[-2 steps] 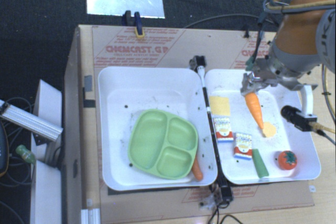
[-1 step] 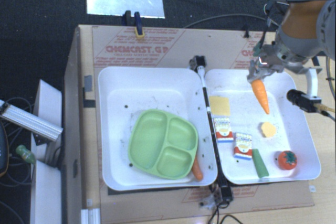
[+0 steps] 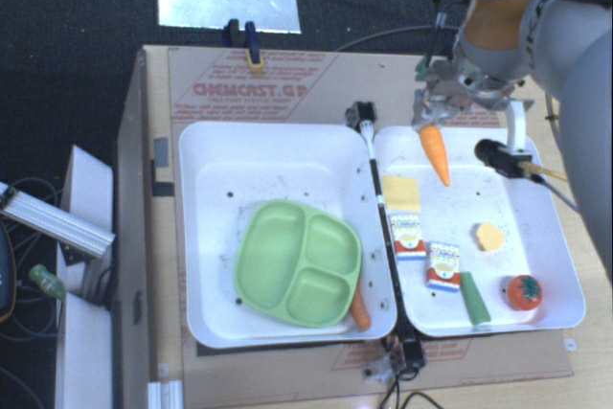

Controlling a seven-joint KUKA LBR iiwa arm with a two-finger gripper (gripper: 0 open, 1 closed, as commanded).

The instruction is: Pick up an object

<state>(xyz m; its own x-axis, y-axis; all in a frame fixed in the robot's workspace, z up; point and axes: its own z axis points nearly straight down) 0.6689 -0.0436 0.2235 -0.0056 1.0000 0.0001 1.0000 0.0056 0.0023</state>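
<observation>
My gripper point(image 3: 433, 118) hangs over the far edge of the right bin point(image 3: 551, 235), below the orange wrist band. An orange carrot point(image 3: 436, 155) points down and to the right from it, thick end pinched between the fingers and tip over the bin floor. Lower in the same bin lie a yellow block point(image 3: 401, 193), two small red and white cartons point(image 3: 409, 235) point(image 3: 442, 265), a pale yellow chunk point(image 3: 489, 237), a green stick point(image 3: 473, 298) and a red tomato point(image 3: 523, 292).
The left bin point(image 3: 220, 168) holds a green divided plate point(image 3: 299, 261), with a small orange piece point(image 3: 359, 311) at its right rim. A black rail point(image 3: 378, 196) runs between the bins. A black fitting point(image 3: 500, 154) sticks out to the right of the carrot.
</observation>
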